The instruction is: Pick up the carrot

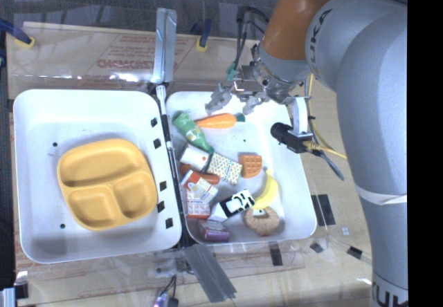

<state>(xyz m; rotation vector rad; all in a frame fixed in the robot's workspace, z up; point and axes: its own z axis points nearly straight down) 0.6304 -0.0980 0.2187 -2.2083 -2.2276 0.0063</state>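
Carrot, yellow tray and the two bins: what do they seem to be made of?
Carrot: probably moulded plastic toy food, given its smooth, even orange body and flat green stub. Yellow tray: likely matte plastic, with rounded moulded compartments and soft shading. Left bin and right bin: apparently thin white plastic, semi-gloss, with rounded corners and faint sheen.

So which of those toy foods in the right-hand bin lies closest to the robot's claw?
The orange carrot with the green top, lying at the bin's far end, just below the gripper. The yellow banana, waffle and brown doughnut sit farther toward the near end.
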